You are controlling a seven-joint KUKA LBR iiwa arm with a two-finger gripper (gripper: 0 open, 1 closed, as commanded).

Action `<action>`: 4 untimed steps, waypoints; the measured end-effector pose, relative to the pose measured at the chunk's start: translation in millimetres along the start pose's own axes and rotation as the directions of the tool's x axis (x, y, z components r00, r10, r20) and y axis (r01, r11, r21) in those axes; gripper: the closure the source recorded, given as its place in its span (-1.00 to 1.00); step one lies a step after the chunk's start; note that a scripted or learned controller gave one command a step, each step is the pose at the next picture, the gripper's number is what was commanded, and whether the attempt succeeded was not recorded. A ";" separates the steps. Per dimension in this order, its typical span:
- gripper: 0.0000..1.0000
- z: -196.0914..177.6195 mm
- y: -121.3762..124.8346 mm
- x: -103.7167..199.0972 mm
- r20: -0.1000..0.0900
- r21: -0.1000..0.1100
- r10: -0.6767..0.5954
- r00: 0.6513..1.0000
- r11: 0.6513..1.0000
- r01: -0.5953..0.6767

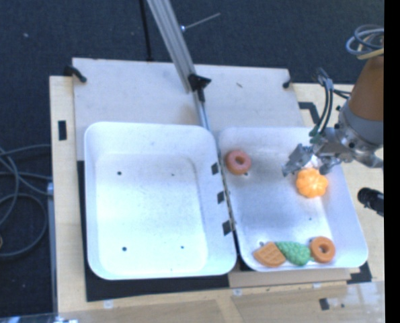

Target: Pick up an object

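The table (253, 79) carried two white bins side by side. The left bin (95, 180) concerned me little; the right bin (344, 210) held everything within my reach. My arm (369, 96) came in from the right, and my fingers (308, 159) hung over the bin's upper right part, just above and beside the orange ball (311, 183). I could not tell whether they were spread or pressed together; the view blurred them into one grey mass. Nothing lay visibly between them.

The ball sat well clear of the others: a pink donut (238, 161) near the divider, and along the near wall a waffle (269, 255), a green piece (294, 252) and an orange donut (322, 249) in a row.

My worry was the ball's shape. It was round and lumpy, with no long axis and no direction it pointed, so no approach angle favoured me. If I closed off-centre, I judged it would squirt sideways and roll toward the right wall. Descending too far risked striking the bin floor.
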State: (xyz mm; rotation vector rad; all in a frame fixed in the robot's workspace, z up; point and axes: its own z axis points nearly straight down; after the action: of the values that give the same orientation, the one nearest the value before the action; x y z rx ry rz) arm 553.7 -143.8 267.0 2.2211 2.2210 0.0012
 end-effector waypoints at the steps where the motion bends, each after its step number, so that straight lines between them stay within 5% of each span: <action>1: -1.00 121.0 6.9 29.5 -0.001 0.009 0.000 1.000 1.000 0.000; 2: -1.00 167.4 -51.9 41.7 0.000 0.003 0.001 1.000 1.000 -0.001; 4: -1.00 160.1 41.9 44.2 0.001 -0.002 0.000 1.000 1.000 0.000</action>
State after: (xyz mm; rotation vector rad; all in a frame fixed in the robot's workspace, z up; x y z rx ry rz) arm 595.7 -99.6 107.0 2.2194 2.2202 0.0027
